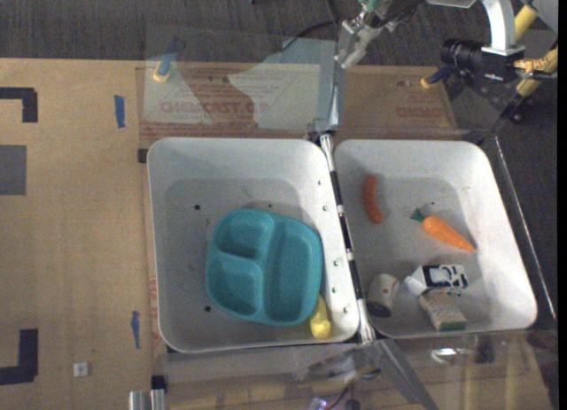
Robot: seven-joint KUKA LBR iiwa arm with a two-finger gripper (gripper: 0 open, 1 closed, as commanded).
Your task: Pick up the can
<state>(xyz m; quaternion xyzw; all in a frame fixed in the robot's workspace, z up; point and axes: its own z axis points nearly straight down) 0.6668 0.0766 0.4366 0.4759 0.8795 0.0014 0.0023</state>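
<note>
Can [384, 293] lies on its side, mouth toward the left bin [177, 187]; fingers [353, 45] state unclear.

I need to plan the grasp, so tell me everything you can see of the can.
The can is small, pale beige, and looks like metal or lined card. It lies tipped on its side in the right bin, near the front left corner, dark open mouth facing the front edge. It sits beside a white and black carton, possibly touching it. The end effector is far off, above the bins' back edge.
</note>
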